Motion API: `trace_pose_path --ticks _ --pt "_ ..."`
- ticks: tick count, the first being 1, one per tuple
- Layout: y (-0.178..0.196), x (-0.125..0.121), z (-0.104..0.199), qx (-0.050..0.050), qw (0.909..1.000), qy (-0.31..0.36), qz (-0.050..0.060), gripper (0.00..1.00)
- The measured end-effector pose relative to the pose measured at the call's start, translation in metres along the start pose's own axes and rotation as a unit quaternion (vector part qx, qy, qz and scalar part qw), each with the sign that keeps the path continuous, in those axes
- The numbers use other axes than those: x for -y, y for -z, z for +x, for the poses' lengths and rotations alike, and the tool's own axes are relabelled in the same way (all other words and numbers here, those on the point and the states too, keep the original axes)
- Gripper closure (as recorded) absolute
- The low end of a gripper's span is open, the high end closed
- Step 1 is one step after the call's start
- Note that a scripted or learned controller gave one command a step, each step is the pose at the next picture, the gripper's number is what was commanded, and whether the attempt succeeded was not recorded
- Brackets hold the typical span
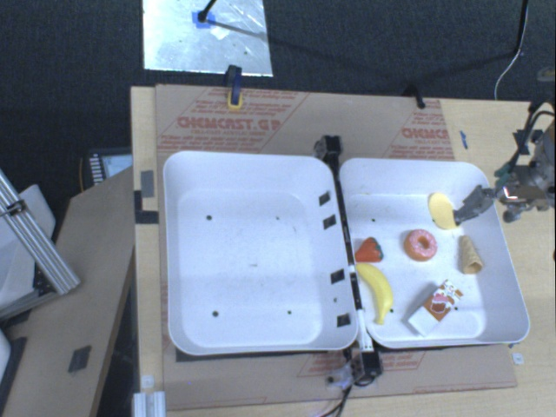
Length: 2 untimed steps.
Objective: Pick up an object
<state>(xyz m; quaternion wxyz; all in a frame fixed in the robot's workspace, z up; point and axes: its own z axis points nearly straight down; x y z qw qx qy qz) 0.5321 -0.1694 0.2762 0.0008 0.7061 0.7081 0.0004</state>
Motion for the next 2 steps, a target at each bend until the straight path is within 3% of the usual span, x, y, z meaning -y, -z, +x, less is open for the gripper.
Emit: trace_pose_path --ticks 1,2 --pt "0.011 -0.001 0.000 0.000 1.0000 0.002 -0.002 1.00" --pt "0.051 -0.050 0.081 -0.001 1.0000 0.006 -0.003 1.00"
